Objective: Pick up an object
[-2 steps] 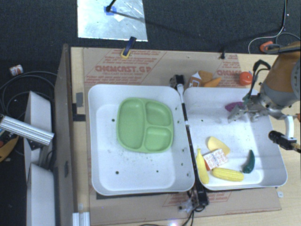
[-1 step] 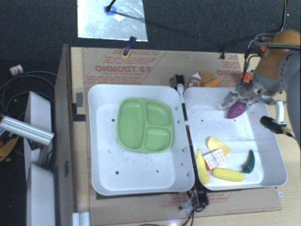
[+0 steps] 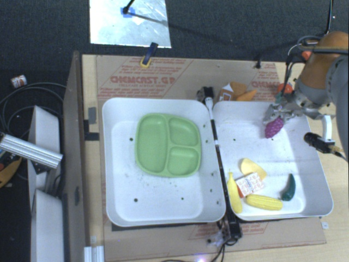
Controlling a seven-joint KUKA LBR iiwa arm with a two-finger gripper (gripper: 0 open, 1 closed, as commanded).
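Note:
My gripper (image 3: 280,113) hangs over the far part of the right bin (image 3: 305,162), at the end of the grey arm with its orange band. A purple toy fruit (image 3: 274,127) sits tilted right under it, with its upper end between the fingers. The gripper is shut on it. At the front of the same bin lie a yellow banana (image 3: 234,193), a corn cob (image 3: 264,202), a yellow wedge (image 3: 253,168), a small red-and-white packet (image 3: 250,185) and a dark green vegetable (image 3: 288,187).
The left bin (image 3: 122,162) holds a green divided plate (image 3: 167,145). Orange and brown items (image 3: 239,93) lie on the cardboard behind the bins. A black clamp (image 3: 208,95) stands at the far end of the ridge between the bins.

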